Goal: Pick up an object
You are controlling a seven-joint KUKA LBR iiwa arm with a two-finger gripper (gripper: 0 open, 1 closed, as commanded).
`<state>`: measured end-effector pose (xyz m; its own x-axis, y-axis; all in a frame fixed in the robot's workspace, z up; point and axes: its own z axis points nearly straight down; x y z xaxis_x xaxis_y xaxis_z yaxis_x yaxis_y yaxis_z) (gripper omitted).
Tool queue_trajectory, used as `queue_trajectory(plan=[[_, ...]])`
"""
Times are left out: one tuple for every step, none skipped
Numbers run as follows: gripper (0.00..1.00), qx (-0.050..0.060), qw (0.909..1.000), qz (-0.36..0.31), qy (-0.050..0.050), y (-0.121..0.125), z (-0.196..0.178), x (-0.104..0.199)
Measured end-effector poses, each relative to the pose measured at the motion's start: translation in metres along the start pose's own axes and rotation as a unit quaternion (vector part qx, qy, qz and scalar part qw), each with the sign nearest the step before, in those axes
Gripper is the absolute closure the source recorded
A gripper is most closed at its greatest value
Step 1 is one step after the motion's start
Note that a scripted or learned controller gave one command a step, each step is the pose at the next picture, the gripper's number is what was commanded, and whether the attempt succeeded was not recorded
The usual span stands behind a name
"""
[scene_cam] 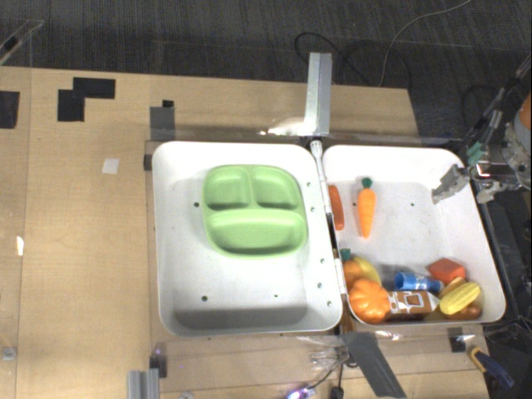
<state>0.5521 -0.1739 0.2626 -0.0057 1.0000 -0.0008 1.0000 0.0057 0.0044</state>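
Small orange plastic carrot with a green top (365, 207) lies alone on bare white floor in the middle of the right-hand shallow white bin (416, 160), green end toward the far wall, point toward the near one; long axis runs almost straight far-to-near. Judged the easiest pick: nothing touches it. Just beside it on the left, a slim orange-red stick-shaped piece (336, 206) lies parallel, tight against the divider wall. Well apart from the carrot, the near end of the bin holds a crowded pile: round orange pumpkin-like toy (369, 299), yellow-orange fruit (358, 270), blue cylinder (416, 282), red-orange block (447, 269), yellow corn-like piece (460, 297), brown labelled packet (409, 303), most touching one another. The grey two-finger gripper (450, 184) hangs over the bin's right edge, toward the far corner; whether its jaws stand open or closed cannot be told, and nothing is seen in them. From there the carrot lies to the left and slightly nearer, across open floor; a grasp would likely need to close across its width. The left bin (179, 248) carries a green three-compartment plastic plate (253, 209).
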Motion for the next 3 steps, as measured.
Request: queue_trajectory(plan=[[0.00,0.001,0.9986,0.053,0.001,0.055,0.111,0.074],[0.00,-0.004,0.9988,0.048,0.000,0.054,0.173,0.087],[1.00,-0.008,0.9988,0.048,0.002,0.056,0.161,0.089]])
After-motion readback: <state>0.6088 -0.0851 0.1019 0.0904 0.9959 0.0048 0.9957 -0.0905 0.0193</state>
